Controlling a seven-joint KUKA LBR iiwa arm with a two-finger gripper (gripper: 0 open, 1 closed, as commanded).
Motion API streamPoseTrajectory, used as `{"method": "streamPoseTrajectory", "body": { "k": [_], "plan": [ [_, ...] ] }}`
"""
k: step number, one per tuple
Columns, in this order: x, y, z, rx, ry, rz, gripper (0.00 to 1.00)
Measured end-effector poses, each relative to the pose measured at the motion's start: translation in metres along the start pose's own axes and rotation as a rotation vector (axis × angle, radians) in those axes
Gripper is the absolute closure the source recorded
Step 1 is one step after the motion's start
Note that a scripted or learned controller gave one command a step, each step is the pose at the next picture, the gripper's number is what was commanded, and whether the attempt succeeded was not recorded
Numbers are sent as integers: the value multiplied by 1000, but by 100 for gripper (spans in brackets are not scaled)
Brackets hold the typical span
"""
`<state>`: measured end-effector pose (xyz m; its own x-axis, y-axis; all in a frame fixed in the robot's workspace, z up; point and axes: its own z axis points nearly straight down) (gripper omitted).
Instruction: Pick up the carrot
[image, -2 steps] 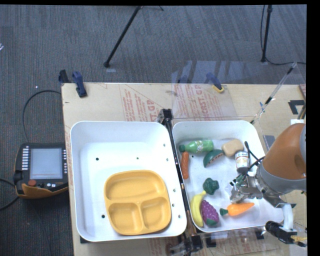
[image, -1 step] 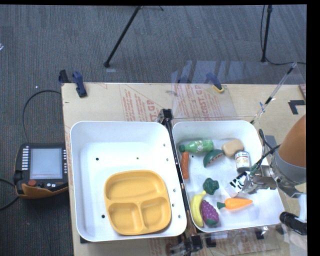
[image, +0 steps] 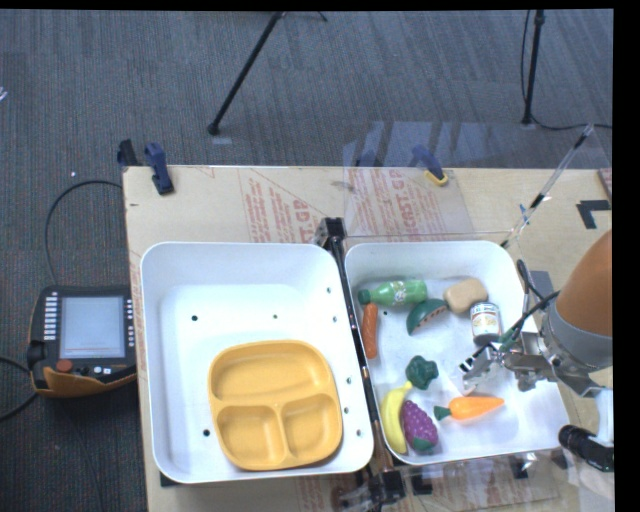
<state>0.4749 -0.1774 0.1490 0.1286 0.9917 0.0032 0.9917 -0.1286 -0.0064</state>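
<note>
The carrot (image: 478, 407), orange with a green stub at its left end, lies flat on the floor of the right bin (image: 505, 262) near the front right corner. My gripper (image: 482, 368) hangs just behind and above the carrot, reaching in from the right on the grey arm (image: 585, 330). It looks open, with nothing between its fingers. A small gap separates the carrot from the fingertips.
The right bin also holds a green bottle (image: 395, 292), a tan bread piece (image: 465, 295), a small jar (image: 485, 320), a green wedge (image: 427, 315), broccoli (image: 422, 372), a banana (image: 393, 418), a purple fruit (image: 420, 425) and an orange sausage (image: 370, 330). A yellow divided plate (image: 275, 403) sits in the left bin (image: 170, 300).
</note>
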Motion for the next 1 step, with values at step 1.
{"method": "streamPoseTrajectory", "body": {
  "k": [1],
  "plan": [
    [-11, 1, 64, 3, 1, -81, 0]
  ]
}}
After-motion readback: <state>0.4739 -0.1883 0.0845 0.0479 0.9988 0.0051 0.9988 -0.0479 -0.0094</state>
